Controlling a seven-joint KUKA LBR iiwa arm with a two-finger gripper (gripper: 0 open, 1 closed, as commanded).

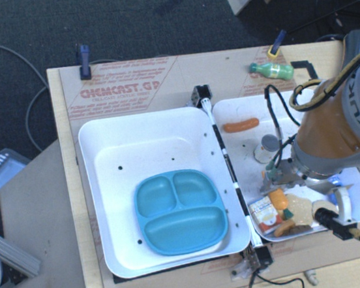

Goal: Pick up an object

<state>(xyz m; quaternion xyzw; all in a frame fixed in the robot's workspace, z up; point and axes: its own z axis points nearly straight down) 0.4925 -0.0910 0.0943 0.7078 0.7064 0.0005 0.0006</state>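
Over the right bin [241, 109], the arm's jaws [273, 177] hung low above the clutter — orange piece [278, 198], small packet [263, 211] at 6 o'clock; hot dog [240, 125] at 12. Spread or pinching, I could not tell. Nothing looked lifted — the pick remained undone.

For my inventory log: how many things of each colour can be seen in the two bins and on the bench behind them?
Blue: 1, tray
Orange: 2, sausage, orange piece
Green: 1, bottle
Grey: 1, cup
White-red: 1, packet
Total: 6; arm hides others.
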